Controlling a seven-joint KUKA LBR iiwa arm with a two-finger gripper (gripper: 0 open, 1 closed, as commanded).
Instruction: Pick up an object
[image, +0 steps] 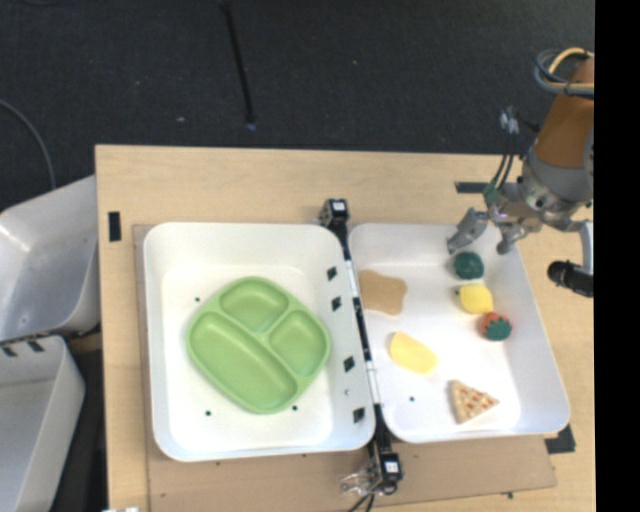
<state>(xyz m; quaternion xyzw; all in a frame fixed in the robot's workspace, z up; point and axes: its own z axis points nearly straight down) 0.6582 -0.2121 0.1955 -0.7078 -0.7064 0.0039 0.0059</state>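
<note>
My gripper (487, 234) hangs over the far right part of the right bin (545, 385), open, with its two grey fingers spread apart and nothing between them. Just in front of it lies a dark green round object (468, 265). Below that sit a yellow lemon-like piece (476, 297) and a red and green strawberry-like piece (494, 326). A tan flat slice (382, 291) lies near the bin's left wall, a yellow piece (411, 353) sits in the middle, and a pizza wedge (470, 401) rests near the front.
The left bin (165, 400) holds a green divided plate (259, 343). A black-clipped divider (350, 300) separates the bins. The wooden bench edge (120, 300) runs around them. A white object (40, 260) stands off to the left.
</note>
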